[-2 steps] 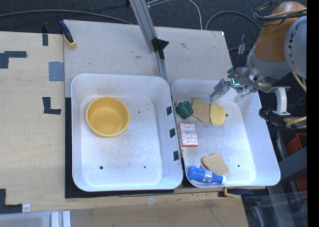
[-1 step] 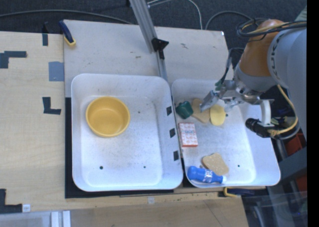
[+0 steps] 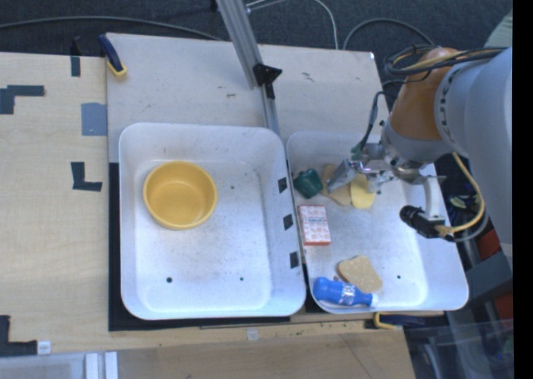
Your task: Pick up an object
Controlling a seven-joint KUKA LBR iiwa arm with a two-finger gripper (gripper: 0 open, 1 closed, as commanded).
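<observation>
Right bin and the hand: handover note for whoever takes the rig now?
Hand: low in the right bin at its far side, among a small yellow piece, a tan piece and a dark green object. Whether it grips anything can't be told from this view.
Other things in the right bin: red-and-white box, bread slice, blue object at the near edge.
Left bin: yellow bowl.
Done: arm at the cluster. Left: confirm a grasp, lift an object.
</observation>
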